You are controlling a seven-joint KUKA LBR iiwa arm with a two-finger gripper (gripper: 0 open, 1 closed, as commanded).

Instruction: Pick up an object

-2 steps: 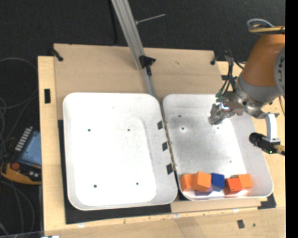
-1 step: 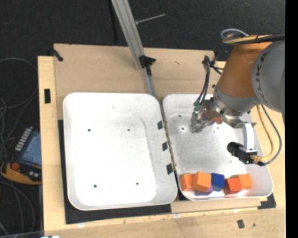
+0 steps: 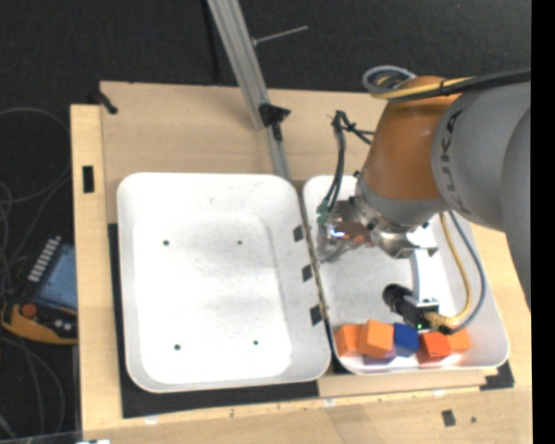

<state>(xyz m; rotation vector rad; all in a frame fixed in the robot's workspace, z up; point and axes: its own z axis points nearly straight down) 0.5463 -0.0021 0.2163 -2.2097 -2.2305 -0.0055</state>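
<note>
Along the near edge of the right bin (image 3: 481, 363) lie several small blocks: an orange block (image 3: 377, 338), another orange one (image 3: 349, 339) to its left, a blue block (image 3: 405, 339) and an orange block (image 3: 436, 345) at the right. My arm, grey with an orange band (image 3: 409, 146), hangs over the upper part of this bin. The gripper (image 3: 340, 234) sits near the bin's left wall, above and to the left of the blocks, well apart from them. The wrist hides its fingers.
The left bin (image 3: 203, 276) lies beside the right one, with a divider with black clips (image 3: 310, 271) between them. A metal pole (image 3: 245, 58) slants up from the back. Cables loop along the arm's right side (image 3: 467, 266). A handheld controller (image 3: 51, 289) rests left of the bench.
</note>
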